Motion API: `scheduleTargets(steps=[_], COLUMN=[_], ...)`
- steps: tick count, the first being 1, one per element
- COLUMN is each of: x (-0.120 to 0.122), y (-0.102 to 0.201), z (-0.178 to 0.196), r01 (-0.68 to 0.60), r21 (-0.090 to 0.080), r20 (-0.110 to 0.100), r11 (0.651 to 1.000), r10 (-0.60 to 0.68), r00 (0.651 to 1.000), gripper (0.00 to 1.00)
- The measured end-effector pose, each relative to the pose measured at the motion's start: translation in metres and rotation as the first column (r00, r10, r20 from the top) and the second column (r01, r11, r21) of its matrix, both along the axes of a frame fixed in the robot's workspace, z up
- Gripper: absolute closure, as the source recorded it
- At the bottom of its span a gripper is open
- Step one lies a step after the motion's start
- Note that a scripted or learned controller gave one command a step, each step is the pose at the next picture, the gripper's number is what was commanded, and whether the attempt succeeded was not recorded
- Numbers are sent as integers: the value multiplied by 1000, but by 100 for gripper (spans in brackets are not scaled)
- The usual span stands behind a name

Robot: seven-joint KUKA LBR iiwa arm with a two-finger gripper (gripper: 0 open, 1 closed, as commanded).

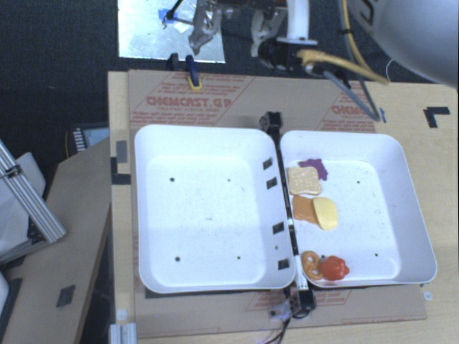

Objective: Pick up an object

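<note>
Along the left wall of the right bin (380,213) lie several small toy foods. A toast slice (303,180) rests against a purple piece (316,168), below them are an orange piece (305,208) and a yellow piece (326,213), and a pretzel (310,264) and a red piece (334,268) sit in the near corner. My gripper (229,34) hangs high at the top of the view, beyond the far edge of the bins. Its two fingers (201,29) stand well apart with nothing between them.
The left bin (208,206) sits beside the right one, joined by a black clip strip (276,192). Both rest on a brown board (215,99). A silver plate (154,16) lies behind, and yellow cables (344,63) run from the wrist.
</note>
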State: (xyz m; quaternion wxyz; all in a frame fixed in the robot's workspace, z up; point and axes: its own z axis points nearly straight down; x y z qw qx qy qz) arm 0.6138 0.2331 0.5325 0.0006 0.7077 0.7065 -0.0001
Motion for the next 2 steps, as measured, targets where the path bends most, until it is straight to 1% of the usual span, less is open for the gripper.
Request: scheduleTargets(steps=[1,2], x=[-2,-52], y=[1,-15], z=[14,3], r01=[-4,-5], r21=[3,2], r20=[5,1], r11=[1000,1000], r10=[4,5], r00=[1000,1000], gripper=[100,100])
